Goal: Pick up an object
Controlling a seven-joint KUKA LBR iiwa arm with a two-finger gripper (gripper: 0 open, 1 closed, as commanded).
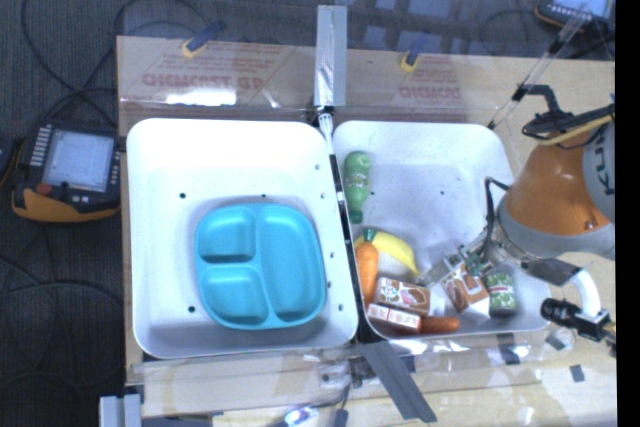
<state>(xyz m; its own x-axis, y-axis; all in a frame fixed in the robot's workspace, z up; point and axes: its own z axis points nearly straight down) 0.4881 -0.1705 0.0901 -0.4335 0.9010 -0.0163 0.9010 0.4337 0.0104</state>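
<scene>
Arm enters from 3 o'clock, orange band over the right bin [440, 140]; gripper [478, 265] down low among the clutter at that bin's 5 o'clock corner. Cannot tell how the gripper is set, the wrist and cables hide it. Nothing seen gripped. Under and beside it: a small brown carton [466, 292] and a green-labelled carton [501, 295], touching each other. Further toward 7 o'clock of the bin: a flat red-and-white packet [397, 303], a carrot [367, 270] lying against the dividing wall, a banana [395, 250] just beside it, a green bottle [356, 181] up toward 10 o'clock. Left bin [160, 155] carries a blue divided tray [262, 263]. Judged step: descent or closing on a carton, no lift begun. Next move calls for a firm close on one carton alone, then a straight rise; risk is that the neighbour gets nudged or dragged along, or the carton slips out.
</scene>
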